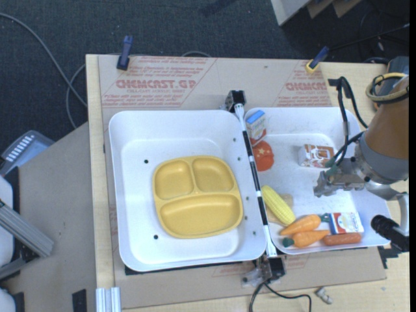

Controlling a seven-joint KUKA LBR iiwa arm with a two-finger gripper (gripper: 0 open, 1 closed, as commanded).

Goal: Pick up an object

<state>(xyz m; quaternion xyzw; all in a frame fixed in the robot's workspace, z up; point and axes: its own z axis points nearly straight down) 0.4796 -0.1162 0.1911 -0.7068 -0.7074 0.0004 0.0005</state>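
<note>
Dark carpet floor (97, 18) beneath bench (195, 77)

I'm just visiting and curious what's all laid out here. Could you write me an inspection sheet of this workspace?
Surface: bench bearing left bin and right bin.
Job's things: tomato, corn, two carrots, three small cartons, all in right bin.
Clutter: yellow divided tray in left bin.
Grippers: gripper low over right bin, holding nothing seen.
Cables: black cable along arm.
Surroundings: dark carpet.

a yellow divided tray (196, 195) lies in the left bin (127, 142).
</note>
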